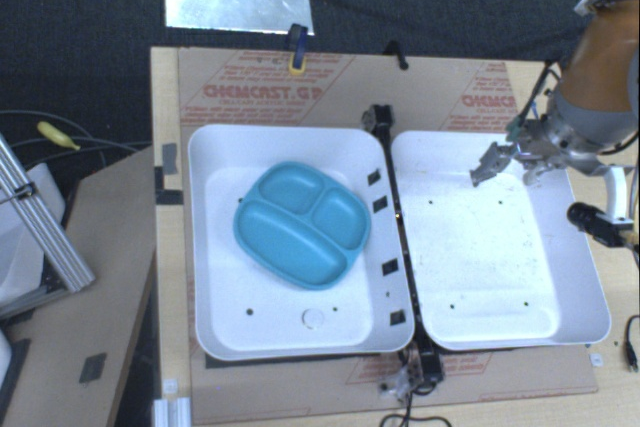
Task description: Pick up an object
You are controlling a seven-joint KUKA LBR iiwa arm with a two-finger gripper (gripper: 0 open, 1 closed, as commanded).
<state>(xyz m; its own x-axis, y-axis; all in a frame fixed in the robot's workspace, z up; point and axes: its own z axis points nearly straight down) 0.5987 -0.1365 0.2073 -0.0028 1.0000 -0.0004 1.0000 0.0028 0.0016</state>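
Camera view | blue plate [302, 224] in left bin [215, 165] | end effector [497, 163] over right bin [560, 245]

The arm [606, 65] is cut off by the right edge above the wrist. The gripper [512, 162] is small and blurred; its tip is perhaps over the right bin [500, 315], contact indeterminable.
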